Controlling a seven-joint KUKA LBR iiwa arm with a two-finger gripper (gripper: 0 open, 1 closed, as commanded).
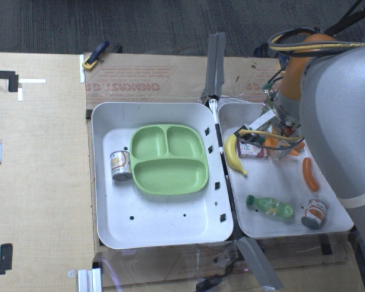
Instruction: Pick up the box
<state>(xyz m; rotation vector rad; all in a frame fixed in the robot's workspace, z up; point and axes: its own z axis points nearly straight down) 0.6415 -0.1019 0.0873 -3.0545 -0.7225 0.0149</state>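
Directly beneath the hand (278, 132), in the upper part of the right bin (337, 221), lies the box (253, 148), a small dark red and white carton resting flat on the bin floor. The hand is low over it, partly hidden by the arm (334, 114) and by yellow cabling; whether it is open or closed cannot be told, and no part of the box can be seen held. The box appears seated on the bin floor, so the lift is judged not yet made. Just left of the hand a banana (232, 156) lies against the box's edge; below the hand lie an orange carrot-like piece (310, 175), a green bottle (271, 207) and a small can (314, 213). Well left of the hand, the other bin (103, 181) carries a green divided plate (169, 159) and a can (120, 165). Remaining: secure grip and raise.
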